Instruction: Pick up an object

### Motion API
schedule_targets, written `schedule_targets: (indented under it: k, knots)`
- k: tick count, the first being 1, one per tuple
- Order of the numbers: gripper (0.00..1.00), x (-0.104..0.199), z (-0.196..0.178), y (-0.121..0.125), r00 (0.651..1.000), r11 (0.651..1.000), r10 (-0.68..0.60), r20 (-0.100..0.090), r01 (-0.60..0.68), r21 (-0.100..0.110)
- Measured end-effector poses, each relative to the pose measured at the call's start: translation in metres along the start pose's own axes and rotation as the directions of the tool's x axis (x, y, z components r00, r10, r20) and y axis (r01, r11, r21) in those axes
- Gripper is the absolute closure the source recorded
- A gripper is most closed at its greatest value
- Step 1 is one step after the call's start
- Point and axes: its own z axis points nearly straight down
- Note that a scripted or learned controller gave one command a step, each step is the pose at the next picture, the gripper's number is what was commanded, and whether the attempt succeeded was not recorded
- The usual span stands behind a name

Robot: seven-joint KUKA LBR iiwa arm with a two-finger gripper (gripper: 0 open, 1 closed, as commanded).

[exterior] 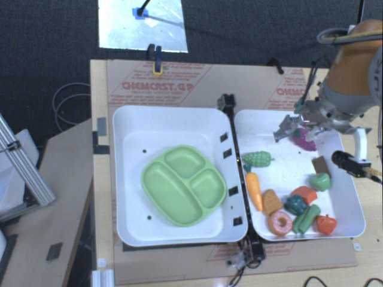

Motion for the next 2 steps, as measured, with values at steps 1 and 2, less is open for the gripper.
schedule_targets:
  k: [1,2]
  knots:
    - [0.0,0.0,-0.005,0.002,1.0,1.0,-0.002,0.001,0.002,-0.01]
    - [0.0,-0.004,0.041,0.01,1.0,1.0,0.0,0.001,0.0,-0.006]
